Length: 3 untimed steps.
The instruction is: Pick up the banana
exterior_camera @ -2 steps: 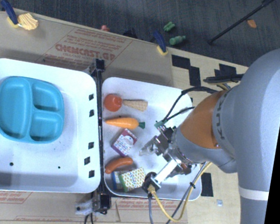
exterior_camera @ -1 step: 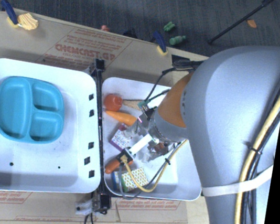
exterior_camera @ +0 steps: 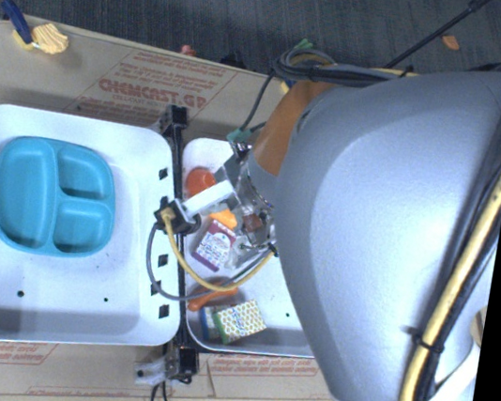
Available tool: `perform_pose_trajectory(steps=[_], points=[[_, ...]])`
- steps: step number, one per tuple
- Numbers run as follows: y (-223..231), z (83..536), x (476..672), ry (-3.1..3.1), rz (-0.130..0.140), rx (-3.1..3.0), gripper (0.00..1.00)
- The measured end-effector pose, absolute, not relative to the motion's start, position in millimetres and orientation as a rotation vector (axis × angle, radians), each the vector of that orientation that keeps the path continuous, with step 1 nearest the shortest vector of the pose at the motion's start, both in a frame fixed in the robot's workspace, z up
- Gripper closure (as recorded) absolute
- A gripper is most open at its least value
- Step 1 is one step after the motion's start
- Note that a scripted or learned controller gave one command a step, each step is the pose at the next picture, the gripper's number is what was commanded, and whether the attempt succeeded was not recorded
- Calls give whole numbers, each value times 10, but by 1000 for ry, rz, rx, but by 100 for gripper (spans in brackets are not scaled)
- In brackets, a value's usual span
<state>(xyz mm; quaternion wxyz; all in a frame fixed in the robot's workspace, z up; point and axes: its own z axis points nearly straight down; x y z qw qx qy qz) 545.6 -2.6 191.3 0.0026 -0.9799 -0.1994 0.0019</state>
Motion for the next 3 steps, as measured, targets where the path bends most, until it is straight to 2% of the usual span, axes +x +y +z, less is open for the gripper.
perform_pose_trajectory(steps=[1, 2, 3], points=[[757, 1910, 5654, -707, 8, -3056, 0], [1145, 956, 5796, -1028, -12, -2973, 0], [613, 1378, 5703, -1025, 6, -2995, 0]])
